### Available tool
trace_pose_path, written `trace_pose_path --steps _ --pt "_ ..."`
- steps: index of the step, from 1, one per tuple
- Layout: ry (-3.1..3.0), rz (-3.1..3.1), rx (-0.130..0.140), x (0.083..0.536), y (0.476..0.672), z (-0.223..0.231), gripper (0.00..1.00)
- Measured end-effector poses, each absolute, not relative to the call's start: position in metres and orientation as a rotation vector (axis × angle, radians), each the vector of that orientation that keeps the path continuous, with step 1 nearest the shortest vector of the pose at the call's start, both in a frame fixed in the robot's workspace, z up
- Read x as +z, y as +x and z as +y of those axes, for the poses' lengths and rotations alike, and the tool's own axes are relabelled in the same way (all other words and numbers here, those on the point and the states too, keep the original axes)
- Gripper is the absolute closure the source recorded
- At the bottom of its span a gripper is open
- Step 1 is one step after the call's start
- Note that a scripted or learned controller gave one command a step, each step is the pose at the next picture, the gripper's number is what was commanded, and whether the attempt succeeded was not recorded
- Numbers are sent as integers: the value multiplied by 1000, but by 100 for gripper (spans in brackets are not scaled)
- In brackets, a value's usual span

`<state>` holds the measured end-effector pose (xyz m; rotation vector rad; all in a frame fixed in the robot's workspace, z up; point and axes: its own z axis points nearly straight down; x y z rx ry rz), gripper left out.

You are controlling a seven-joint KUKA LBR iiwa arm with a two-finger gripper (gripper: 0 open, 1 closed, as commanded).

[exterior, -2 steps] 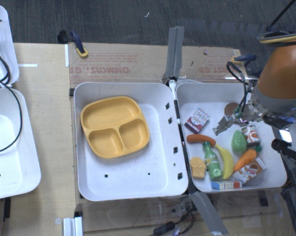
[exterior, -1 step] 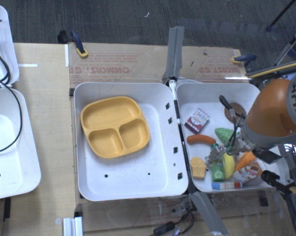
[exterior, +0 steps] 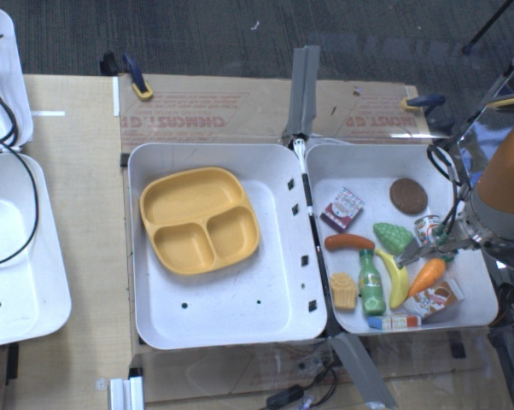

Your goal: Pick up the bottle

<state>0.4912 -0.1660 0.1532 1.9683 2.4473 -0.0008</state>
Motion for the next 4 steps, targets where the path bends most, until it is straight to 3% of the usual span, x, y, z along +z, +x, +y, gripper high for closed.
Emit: trace_pose_path --steps 1,2,3,4 --pt "1943 2470 1 92 478 -106 0" --pt "2020 2406 -2 92 584 -131 0" --pt "2395 2038 -5 91 501 -113 0" --pt "2397 2035 -6 100 502 -114 100"
